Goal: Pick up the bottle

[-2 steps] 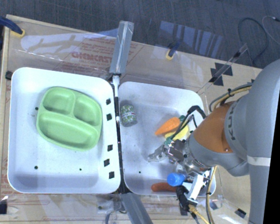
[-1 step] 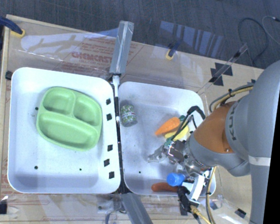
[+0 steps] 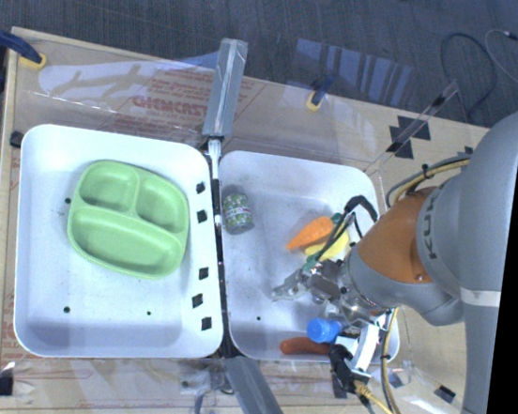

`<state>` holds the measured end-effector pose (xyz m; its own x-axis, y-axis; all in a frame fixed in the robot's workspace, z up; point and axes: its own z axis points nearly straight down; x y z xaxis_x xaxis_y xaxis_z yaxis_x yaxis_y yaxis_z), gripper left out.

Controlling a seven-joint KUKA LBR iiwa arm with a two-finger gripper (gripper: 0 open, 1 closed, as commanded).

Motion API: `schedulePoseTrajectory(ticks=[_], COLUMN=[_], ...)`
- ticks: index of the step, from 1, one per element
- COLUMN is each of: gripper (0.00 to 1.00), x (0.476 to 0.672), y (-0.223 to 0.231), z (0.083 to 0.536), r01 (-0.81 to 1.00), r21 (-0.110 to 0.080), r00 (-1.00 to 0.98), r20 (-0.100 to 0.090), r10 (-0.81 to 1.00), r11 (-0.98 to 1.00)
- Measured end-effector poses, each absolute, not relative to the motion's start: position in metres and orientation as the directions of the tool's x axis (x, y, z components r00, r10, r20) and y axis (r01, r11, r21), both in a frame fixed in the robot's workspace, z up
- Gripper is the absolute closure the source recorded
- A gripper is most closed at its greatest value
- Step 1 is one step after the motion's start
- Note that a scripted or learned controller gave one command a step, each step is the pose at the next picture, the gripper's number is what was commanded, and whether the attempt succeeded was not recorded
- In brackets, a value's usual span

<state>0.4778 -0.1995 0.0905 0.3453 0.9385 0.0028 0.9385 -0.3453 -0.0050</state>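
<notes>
A small bottle (image 3: 236,210) with a grey cap and a speckled green body lies on its side in the right bin (image 3: 272,179), at the upper left next to the divider. My gripper (image 3: 292,287) hangs low over the middle of that bin, below and to the right of the bottle and well apart from it. I see nothing held in it. The grey arm with its orange band (image 3: 396,248) covers the bin's right side.
An orange carrot-like toy (image 3: 310,234) and a yellow piece (image 3: 334,249) lie just above the gripper. A blue-capped item (image 3: 322,330) and a red-orange piece (image 3: 305,348) lie below it. The left bin (image 3: 30,294) holds a green divided plate (image 3: 131,219).
</notes>
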Motion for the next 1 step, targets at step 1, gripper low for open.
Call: schedulePoseTrajectory(ticks=[1], gripper=[0.0], x=[0.4777], y=[-0.202], z=[0.0909], r01=[0.923], r21=[-0.002], r00=[0.385], r20=[0.002], r10=[0.923], r11=[-0.385])
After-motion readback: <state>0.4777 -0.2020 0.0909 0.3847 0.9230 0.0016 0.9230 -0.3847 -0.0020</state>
